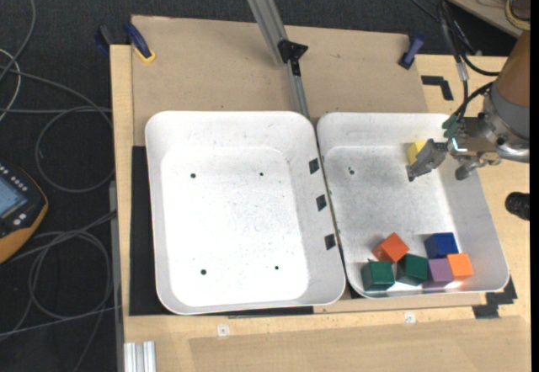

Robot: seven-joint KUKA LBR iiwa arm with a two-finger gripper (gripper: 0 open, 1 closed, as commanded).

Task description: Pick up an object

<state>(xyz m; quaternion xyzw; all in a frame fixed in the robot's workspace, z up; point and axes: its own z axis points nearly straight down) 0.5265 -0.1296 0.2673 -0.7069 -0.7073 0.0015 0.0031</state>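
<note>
My gripper (pixel 443 167) hangs over the back right part of the right bin (pixel 370 193), its two fingers spread apart and open with nothing between them. A small yellow block (pixel 415 148) lies just beyond the left finger (pixel 424 162), partly hidden by it and outside the gap. At the bin's front right lies a cluster of blocks: a red-orange one (pixel 392 247), a dark green one (pixel 379 275), a green one (pixel 414 266), a blue one (pixel 440 244), a purple one (pixel 440 271) and an orange one (pixel 460 264).
The left bin (pixel 168 151) sits beside the right one, sharing a middle rim with black clips (pixel 321 202). A slanted metal pole (pixel 269 17) rises from behind the bins. Cables lie on the floor to the left.
</note>
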